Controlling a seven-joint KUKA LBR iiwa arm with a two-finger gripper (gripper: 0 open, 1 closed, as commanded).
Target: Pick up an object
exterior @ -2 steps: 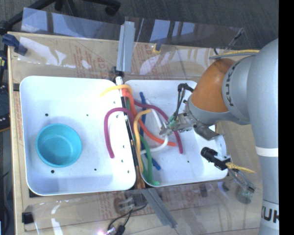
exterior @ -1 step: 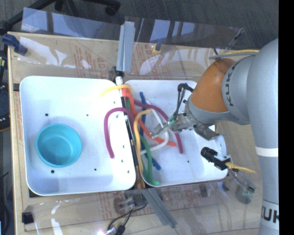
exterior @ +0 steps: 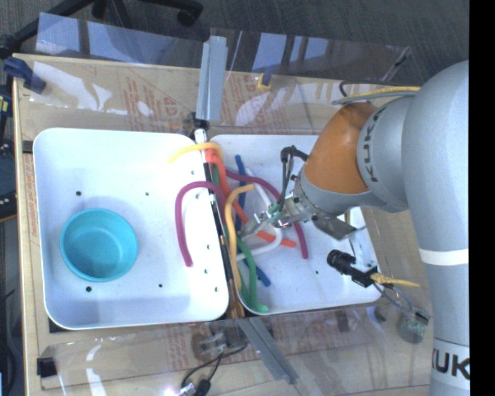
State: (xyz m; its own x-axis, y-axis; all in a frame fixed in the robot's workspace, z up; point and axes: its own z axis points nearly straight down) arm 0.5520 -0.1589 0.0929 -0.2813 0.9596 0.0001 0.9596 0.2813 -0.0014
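A tangle of bendy coloured tubes [exterior: 246, 221] lies in the left half of the right bin [exterior: 313, 297]: orange, green, blue, red and purple ones. A purple tube [exterior: 183, 221] arches over the divider into the left bin [exterior: 107, 155]. A yellow tube [exterior: 188, 150] rests on the divider's far end. My gripper [exterior: 274, 215] is down in the right bin, at the right side of the tangle, its tip among the tubes. The orange wrist band [exterior: 338, 159] hangs over the bin's middle.
A light blue bowl [exterior: 99, 244] sits in the near left part of the left bin. A black cable fitting [exterior: 348, 267] hangs over the right bin's near right corner. Clear plastic walls stand around the bench.
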